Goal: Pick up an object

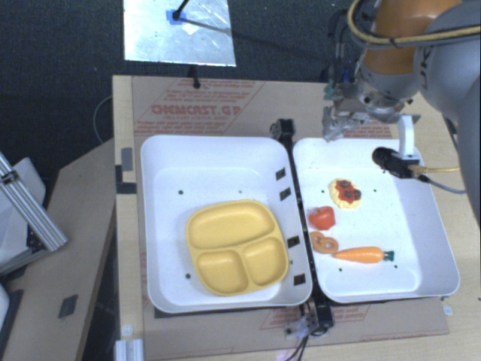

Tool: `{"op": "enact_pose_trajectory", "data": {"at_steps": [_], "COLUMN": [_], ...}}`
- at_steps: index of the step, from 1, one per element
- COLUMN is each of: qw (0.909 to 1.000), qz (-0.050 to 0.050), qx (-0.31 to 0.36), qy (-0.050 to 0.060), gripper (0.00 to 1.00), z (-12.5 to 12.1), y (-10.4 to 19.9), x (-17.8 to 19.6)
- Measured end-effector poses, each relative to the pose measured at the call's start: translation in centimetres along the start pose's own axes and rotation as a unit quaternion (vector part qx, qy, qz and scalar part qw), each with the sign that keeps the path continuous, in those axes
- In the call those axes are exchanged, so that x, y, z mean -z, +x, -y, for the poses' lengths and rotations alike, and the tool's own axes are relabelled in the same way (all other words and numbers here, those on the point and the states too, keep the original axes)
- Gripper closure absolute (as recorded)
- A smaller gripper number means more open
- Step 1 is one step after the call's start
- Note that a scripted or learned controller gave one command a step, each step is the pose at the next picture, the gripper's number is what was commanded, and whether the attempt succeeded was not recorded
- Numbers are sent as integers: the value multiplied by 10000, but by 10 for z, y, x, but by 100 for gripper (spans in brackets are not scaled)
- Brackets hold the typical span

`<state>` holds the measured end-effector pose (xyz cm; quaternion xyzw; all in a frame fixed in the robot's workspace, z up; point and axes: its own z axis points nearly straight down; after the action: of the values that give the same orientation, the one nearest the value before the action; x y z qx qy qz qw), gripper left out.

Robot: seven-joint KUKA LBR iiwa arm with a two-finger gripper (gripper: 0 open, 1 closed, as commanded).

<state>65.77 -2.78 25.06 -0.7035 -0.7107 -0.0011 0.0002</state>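
On the brown board (225, 100) under the two bins I can read red letters, "CHEMCAST G P", at the far side behind the left bin (161, 201); the same kind of red print shows at the near edge, but there it is too small for me to read. The left bin holds a yellow tray (237, 244) with three compartments, lying flat. In the right bin (428, 232) there are four small things near its left wall: a small pizza toy (346, 193) with red spots, a red tomato (322, 217) just near-left of it, an orange pretzel-like piece (324, 242) nearer still, and an orange carrot (361, 255) lying flat, touching the pretzel piece on its right. The gripper (336, 126) hangs at the far left corner of the right bin, over the rim, and I cannot tell if it is open or closed. The pizza toy lies nearer than the gripper, well apart from it, and the other pieces are nearer still.
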Motion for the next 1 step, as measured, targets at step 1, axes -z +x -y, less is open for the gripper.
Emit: {"op": "enact_pose_trajectory", "data": {"at_steps": [1], "qw": [10000], "qz": [-4], "qx": [4], "qy": [3], "gripper": [100], "z": [10], "y": [61], "x": [-10]}}
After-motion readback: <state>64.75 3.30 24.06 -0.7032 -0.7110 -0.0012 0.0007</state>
